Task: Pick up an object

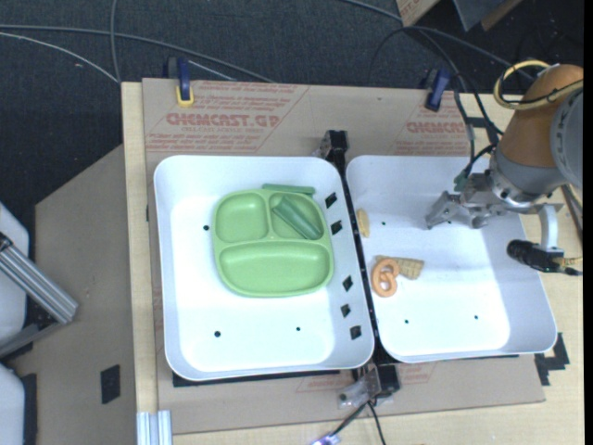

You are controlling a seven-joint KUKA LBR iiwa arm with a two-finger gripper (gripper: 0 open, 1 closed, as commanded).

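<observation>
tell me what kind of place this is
Probably a robotics lab test bench: a robot arm reaches over two white bins, which sit on a board held by clamps, with loose cables on a carpeted floor.

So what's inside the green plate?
The green plate has a green stick thing lying in its top right section. The other two sections look bare. What's under the plate, in the left bin, is hidden.

Grey arm (567, 146), orange wrist band, metal claw (452, 211), black cables

The board (278, 100) under the bins reads "CHEMCAST GP" in red.
</observation>
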